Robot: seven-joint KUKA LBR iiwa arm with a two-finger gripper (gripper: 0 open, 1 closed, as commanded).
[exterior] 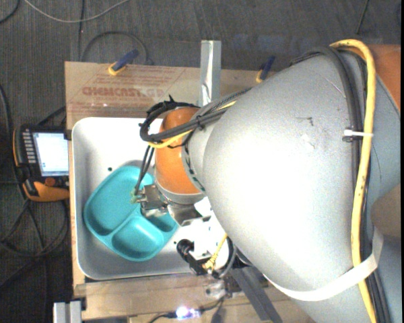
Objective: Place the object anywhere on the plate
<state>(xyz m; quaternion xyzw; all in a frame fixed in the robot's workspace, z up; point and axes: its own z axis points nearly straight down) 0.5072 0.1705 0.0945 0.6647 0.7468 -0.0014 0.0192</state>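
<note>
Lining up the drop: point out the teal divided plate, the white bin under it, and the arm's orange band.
Teal divided plate (114, 210), camera view, left compartment floor.
White bin (97, 136), camera view, bare upper-left floor.
Orange band (172, 163), camera view, its left curve.

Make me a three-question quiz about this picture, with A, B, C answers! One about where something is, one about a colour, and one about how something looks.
1. Where is the plate?
A. Inside the white bin
B. On the carpet
C. On top of the arm

2. What colour is the plate?
A. Red
B. Turquoise
C. Black

3. How is the plate made?
A. One flat surface
B. Split into compartments by ridges
C. Folded in half

Answers:
1 A, the plate lies on the bin's white floor, near its left wall.
2 B, it is turquoise blue all over.
3 B, raised ridges part it into sections; the arm covers its right edge, so I cannot count them all.
</note>
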